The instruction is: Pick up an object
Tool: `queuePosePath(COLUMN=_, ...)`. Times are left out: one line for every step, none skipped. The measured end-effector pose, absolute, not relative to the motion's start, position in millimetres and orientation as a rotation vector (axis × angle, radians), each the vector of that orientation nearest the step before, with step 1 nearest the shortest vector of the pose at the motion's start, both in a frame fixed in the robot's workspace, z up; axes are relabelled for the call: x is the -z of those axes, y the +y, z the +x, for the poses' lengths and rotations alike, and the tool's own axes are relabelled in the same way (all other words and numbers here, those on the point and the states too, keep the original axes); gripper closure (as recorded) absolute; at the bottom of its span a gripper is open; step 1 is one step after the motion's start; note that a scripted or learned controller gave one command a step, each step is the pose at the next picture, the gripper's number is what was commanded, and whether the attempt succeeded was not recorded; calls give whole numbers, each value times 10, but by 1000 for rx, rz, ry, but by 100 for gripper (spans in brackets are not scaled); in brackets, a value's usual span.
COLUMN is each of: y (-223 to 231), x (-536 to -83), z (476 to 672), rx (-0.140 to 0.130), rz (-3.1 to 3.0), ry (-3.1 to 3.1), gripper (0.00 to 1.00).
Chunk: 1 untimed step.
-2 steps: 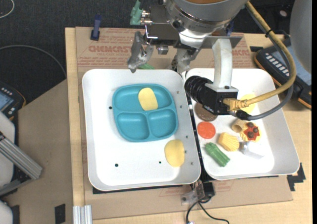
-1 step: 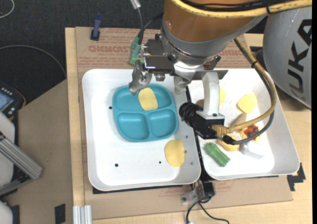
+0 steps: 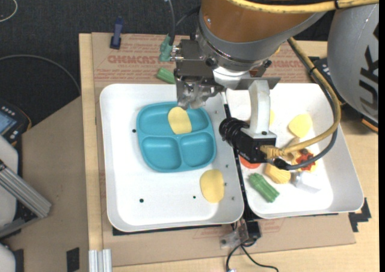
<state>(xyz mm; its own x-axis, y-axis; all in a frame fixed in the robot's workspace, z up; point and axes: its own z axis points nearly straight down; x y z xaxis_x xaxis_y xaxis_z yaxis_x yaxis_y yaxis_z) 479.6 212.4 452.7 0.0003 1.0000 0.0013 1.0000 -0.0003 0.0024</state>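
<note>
A camera looks down at a slant on a table (image 3: 90, 144) topped with brown cardboard, carrying two shallow white plastic bins side by side. The left bin (image 3: 120, 198) holds a teal plastic plate with three compartments (image 3: 175, 138). A pale yellow, flat oval piece (image 3: 179, 121) lies in the plate's large upper compartment, its long axis running roughly up and down in the view, tilted slightly, with its upper end pointing toward the end effector.

The grey metal end effector (image 3: 191, 100) hangs from the robot's wrist at the top edge of the plate, directly above the upper end of the yellow oval piece. Its tips look to be touching or just over that end. Whether the fingers are spread or pressed together cannot be told; the tips are small and blurred against the plate.

A second pale yellow oval piece (image 3: 212, 185) lies on the floor of the left bin, below the plate's lower right corner, long axis also roughly up and down.

The right bin (image 3: 337, 195) holds a yellow rounded piece (image 3: 299, 125), a green ridged stick (image 3: 263, 186) lying diagonally, and a small cluster of yellow, orange and red items (image 3: 289, 165) that is hard to separate. A black fitting and yellow cable (image 3: 313, 141) cross over this bin and hide part of it. The large orange and grey arm body (image 3: 264, 6) covers the top of the view and both bins' far edges.
</note>
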Motion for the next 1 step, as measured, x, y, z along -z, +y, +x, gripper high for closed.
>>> queuePosePath(y=1705, x=-4398, z=4792, rx=7, rz=2228, ry=2217, gripper=100)
